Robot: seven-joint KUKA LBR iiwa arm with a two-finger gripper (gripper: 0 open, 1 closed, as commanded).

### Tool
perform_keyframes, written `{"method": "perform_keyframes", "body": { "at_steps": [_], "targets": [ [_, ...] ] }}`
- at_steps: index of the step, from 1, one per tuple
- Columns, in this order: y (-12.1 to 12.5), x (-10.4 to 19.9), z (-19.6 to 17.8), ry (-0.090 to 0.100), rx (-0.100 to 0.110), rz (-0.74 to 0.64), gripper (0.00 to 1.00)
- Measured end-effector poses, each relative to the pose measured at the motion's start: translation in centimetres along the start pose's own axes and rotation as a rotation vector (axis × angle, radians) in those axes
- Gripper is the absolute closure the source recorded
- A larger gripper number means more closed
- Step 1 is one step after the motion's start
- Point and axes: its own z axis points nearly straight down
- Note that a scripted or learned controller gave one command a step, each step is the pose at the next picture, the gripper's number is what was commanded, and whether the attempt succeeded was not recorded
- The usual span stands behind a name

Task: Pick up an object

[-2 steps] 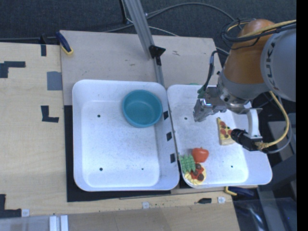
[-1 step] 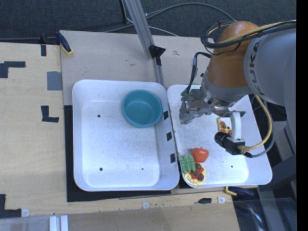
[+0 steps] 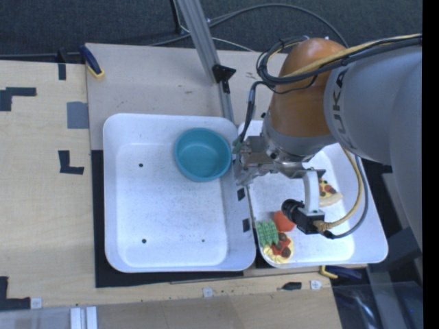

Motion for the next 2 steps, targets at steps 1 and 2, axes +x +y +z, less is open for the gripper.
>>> {"method": "perform_keyframes", "body": {
  "at_steps": [1, 2],
  "targets": [
    [-2.29, 3.91, 1.19, -0.001, 0.001, 0.001, 1.0],
    [-2.24, 3.74, 1.16, -0.001, 0.001, 0.004, 0.0]
  ]
}}
